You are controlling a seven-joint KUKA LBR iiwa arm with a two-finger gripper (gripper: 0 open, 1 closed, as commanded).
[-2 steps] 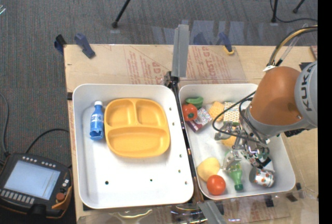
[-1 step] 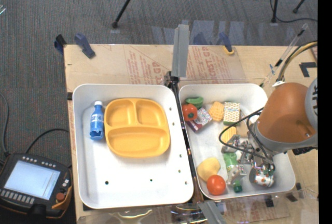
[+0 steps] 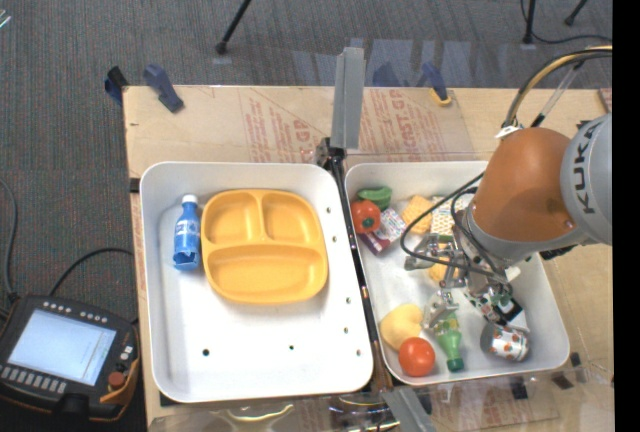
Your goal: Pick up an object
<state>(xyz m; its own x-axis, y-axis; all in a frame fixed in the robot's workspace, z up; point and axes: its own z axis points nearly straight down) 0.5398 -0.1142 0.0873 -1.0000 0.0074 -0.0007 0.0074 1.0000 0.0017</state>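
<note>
Grey two-finger gripper (image 3: 443,305) is lowered over small green plastic bottle (image 3: 452,342) just below; jaw state cannot be told.

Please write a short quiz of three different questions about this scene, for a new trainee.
1. True or false: the yellow divided plate lies in the right bin.
2. What lies just left of the plate? A) blue bottle B) red tomato C) green pepper
3. Fill in: the gripper hangs over the ____ bin.

Key:
1. False, it lies in the left bin.
2. A, the blue bottle.
3. Right, above the red tomato and the other small items.
</note>
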